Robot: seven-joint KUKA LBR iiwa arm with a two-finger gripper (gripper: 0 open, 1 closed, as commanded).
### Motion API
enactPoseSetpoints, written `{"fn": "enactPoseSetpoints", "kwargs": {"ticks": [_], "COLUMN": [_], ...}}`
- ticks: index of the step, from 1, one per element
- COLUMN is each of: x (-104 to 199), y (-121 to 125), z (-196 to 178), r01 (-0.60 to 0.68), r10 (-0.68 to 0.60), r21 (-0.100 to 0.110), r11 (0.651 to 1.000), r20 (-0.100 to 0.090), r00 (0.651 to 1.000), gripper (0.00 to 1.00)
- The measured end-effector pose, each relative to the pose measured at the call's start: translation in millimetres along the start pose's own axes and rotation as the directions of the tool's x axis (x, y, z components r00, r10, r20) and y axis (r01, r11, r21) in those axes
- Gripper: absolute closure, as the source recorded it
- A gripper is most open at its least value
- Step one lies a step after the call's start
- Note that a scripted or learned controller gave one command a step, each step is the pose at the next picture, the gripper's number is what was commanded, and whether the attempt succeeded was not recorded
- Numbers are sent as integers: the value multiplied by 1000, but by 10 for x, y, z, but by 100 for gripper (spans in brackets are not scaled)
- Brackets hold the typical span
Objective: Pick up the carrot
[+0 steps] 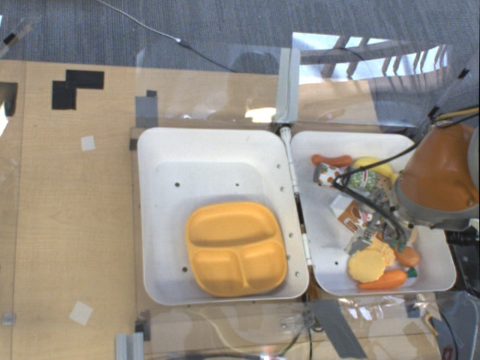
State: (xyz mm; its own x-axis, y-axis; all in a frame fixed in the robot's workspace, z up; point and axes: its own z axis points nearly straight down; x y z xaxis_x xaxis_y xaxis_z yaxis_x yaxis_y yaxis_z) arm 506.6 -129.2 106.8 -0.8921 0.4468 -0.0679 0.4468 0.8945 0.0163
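Arm (442,175) reaches in from the right over the right bin (324,272), its orange band above the wrist hanging over the bin's right half and the wrist tilted down toward the near-left. Its gripper (369,235) sits low among the heap of toy food in the bin's near part; whether it is spread or clenched I cannot tell, since the tips are lost in clutter and cables.

Carrot (382,280) lies at the near edge of the right bin, just nearer than the gripper and a little to its right, apart from it. It lies flat, long axis running nearly left to right, with the right end slightly farther; which end is the tip I cannot tell. A round yellow piece (365,265) touches it on the far-left side.

In the left bin (161,276) rests a yellow tray (236,246) with compartments.
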Motion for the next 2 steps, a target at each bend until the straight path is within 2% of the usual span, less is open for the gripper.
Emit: {"fn": "enactPoseSetpoints", "kwargs": {"ticks": [1,2], "x": [29,157], "y": [56,306], "z": [0,-6], "r01": [-99,-268], "r10": [99,268], "r21": [1,2], "r11": [995,963], "r20": [2,7], "r00": [995,963], "gripper": [0,0]}}
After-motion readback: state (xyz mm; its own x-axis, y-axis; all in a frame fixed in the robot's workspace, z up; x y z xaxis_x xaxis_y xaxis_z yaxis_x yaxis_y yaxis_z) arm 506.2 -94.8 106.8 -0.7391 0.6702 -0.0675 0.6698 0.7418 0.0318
